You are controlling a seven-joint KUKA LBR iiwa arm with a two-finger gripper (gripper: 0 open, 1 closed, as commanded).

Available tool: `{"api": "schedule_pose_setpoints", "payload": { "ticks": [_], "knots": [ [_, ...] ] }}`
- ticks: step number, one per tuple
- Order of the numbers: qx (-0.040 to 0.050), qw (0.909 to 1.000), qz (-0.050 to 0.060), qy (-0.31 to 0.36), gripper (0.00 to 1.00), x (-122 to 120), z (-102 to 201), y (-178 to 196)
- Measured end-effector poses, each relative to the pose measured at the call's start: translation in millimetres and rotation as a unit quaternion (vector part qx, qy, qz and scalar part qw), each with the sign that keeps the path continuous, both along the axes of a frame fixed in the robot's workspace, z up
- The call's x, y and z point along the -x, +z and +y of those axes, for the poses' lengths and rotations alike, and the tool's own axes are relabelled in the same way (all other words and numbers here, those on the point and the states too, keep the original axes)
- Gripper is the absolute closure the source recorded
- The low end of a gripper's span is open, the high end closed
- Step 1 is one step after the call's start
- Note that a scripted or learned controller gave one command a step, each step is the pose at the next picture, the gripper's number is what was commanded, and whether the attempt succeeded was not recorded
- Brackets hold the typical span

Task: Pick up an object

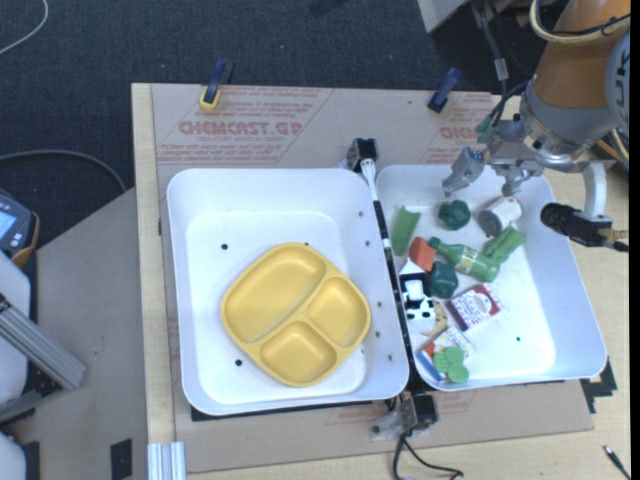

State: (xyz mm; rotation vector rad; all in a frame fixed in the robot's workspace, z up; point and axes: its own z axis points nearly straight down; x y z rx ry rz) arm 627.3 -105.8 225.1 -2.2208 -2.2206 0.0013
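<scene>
I'm seeing the arm [590, 28] wearing a glossy orange band over a pale grey wrist section, with dark and yellowish cables looping beside it. The gripper [490, 173] is showing bare grey metal fingers [462, 173] and small green fittings.

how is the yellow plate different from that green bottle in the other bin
The yellow divided plate is broad and flat, alone in the left bin; the green bottle is slim, lying on its side among clutter in the right bin. The plate is far larger. The plate is plain yellow; the bottle is green with a yellowish patch. Both rest apart from the hand.
</scene>
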Motion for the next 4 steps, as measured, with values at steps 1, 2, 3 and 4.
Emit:
{"api": "schedule_pose_setpoints", "payload": {
  "ticks": [1,2,3,4],
  "knots": [
    [-0.0004,1.0000,0.003,0.000,0.00,-1,-2,-43],
    [-0.0004,1.0000,0.003,0.000,0.00,-6,-6,-89],
    [-0.0004,1.0000,0.001,0.000,0.00,-6,-5,-141],
    [0.0003,1.0000,-0.001,-0.001,1.00,-7,-6,-128]
  ]
}}
